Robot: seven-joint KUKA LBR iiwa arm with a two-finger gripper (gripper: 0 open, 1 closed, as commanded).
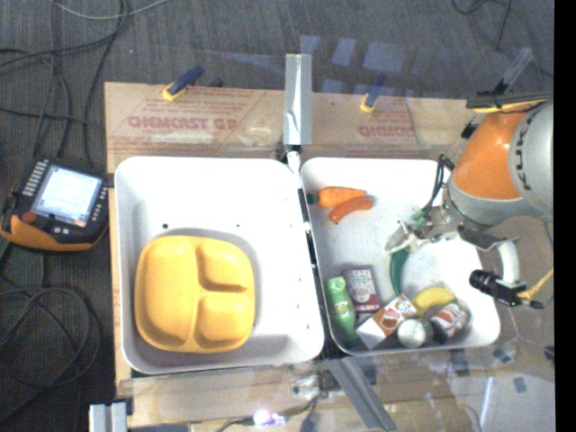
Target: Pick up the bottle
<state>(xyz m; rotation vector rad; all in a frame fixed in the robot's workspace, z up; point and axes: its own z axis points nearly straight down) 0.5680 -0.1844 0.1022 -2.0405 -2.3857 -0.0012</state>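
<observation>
The green bottle (340, 301) lies in the right bin (387, 174), near its front left corner, just beside a small dark red can (362, 286). The pincer (412, 234) hangs over the middle of the same bin, well apart from the bottle; whether it is open or closed cannot be told. Two orange carrots (346, 202) lie near the bin's back left corner. A yellow divided plate (195, 291) sits in the left bin (135, 183).

One fixed overhead camera looks slantwise down on both bins (216, 165).
</observation>
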